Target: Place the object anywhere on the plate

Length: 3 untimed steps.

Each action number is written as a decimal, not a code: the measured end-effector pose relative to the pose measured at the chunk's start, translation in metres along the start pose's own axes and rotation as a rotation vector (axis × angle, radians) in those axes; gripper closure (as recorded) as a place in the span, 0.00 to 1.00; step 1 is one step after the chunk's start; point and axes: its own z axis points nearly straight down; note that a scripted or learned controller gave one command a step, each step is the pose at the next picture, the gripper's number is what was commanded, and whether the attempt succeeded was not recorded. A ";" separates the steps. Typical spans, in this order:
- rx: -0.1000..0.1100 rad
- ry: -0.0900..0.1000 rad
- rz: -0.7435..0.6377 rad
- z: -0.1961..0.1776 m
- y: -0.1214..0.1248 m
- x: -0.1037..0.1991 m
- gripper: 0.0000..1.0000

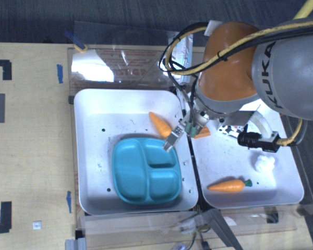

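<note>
A: Object first. Small orange plastic carrot (160, 123) lies in the left shallow white bin (94, 113), just past the far right corner of the teal plastic divided plate (145, 169). It's on the bin floor, not on the plate.

B: Axis?

A: Long axis runs diagonal, far-left to near-right. Which end is the tip, can't tell. Its near-right end sits right at the two-finger gripper (173, 136).

B: Held?

A: Can't tell. The silver fingers (175, 132) are close to the carrot's end and over the plate's far right corner, but too small to read as spread or pinched.

B: Arm pose?

A: Grey KUKA arm (287, 72) comes in from the right, with the orange band (227, 66) over the divider between bins and the wrist tipped down toward the left bin. Black and yellow cables (182, 40) loop around it.

B: Anything else?

A: Right shallow white bin (287, 191): second orange carrot with a green top (228, 185) lying roughly left-right near the front, a small white lump (264, 163) further right, and an orange piece (201, 133) just beside the divider under the wrist. Both bins sit on a light wooden bench (26, 139).
</note>
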 end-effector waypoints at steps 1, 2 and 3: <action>0.004 0.003 -0.143 0.100 -0.001 0.074 0.00; -0.004 0.000 -0.140 0.088 0.001 0.073 1.00; 0.001 0.002 -0.469 0.097 0.017 0.104 1.00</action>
